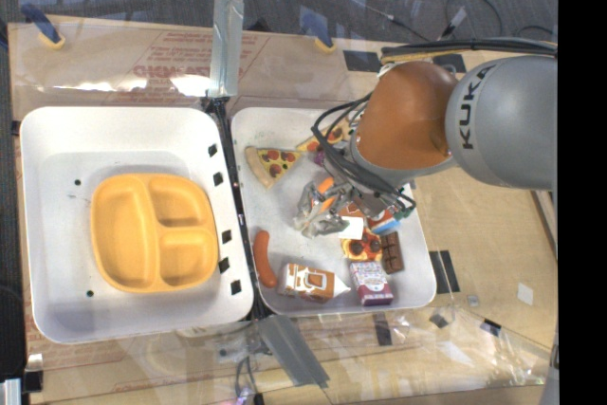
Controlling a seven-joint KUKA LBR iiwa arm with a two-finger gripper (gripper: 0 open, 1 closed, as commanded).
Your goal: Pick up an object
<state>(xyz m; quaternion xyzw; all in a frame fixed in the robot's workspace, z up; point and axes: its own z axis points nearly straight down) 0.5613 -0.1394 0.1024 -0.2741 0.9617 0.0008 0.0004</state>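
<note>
My gripper point(322, 213) hangs low in the middle of the right bin point(261, 123), under the orange wrist band. Its metal fingers point down-left toward the bin floor, with small orange and blue items crowded just to their right. A pizza slice point(272, 162) lies up-left of the gripper. A sausage point(264, 259) lies near the bin's left wall. A small orange and white box point(309, 282) and a purple packet point(371, 284) rest along the front wall. A brown bar point(392, 253) and a round cookie-like piece point(358, 248) sit right of the gripper.
The left bin point(57, 133) holds a yellow divided tray point(152, 230). The arm's grey body point(503, 123) covers the right bin's far right corner. Black cables loop above the gripper. Taped plastic sheeting surrounds both bins.
</note>
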